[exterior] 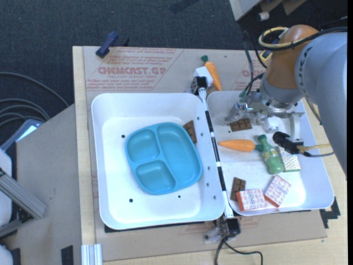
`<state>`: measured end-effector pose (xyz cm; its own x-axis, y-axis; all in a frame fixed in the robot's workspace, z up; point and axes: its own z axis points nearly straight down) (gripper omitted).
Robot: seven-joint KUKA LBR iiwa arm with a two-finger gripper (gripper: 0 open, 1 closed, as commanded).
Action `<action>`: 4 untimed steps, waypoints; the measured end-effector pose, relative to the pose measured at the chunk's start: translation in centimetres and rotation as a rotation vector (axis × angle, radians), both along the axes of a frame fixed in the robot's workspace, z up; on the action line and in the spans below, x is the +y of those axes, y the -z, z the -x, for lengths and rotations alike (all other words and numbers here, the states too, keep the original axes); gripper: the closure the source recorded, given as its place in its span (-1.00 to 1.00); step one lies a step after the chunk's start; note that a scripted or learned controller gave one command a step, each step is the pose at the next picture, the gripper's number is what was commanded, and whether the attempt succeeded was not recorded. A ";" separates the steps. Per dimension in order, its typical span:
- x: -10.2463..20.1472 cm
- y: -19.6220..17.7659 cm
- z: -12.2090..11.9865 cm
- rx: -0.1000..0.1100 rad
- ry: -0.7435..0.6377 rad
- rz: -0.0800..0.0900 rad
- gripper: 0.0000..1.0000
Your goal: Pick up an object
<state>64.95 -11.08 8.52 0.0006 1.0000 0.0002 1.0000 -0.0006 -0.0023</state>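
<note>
One brown chocolate piece [240,126] just beyond the carrot [237,145] looks light, stiff, flat (pinch its edges); whether the gripper [244,109] above is spread, I cannot tell.

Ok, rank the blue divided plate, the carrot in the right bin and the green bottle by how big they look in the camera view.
1. Blue divided plate, by far the largest.
2. Carrot in the right bin and green bottle: they look about alike in extent, so no ranking between them.

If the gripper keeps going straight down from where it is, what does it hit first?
Most likely the brown chocolate piece lying under the gripper, on the right bin floor; depth is hard to judge from this slanted view.
</note>
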 end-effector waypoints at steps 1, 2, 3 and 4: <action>0.0 -1.1 -0.2 -0.005 -0.001 0.001 1.00; 0.0 -1.1 -0.2 -0.004 0.000 0.000 -1.00; 0.5 0.0 -1.7 -0.004 -0.001 0.000 -1.00; 1.4 0.0 -1.7 -0.002 -0.001 0.000 -1.00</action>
<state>66.66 -9.65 8.50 -0.0009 1.0000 0.0004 1.0000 0.0009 -0.0006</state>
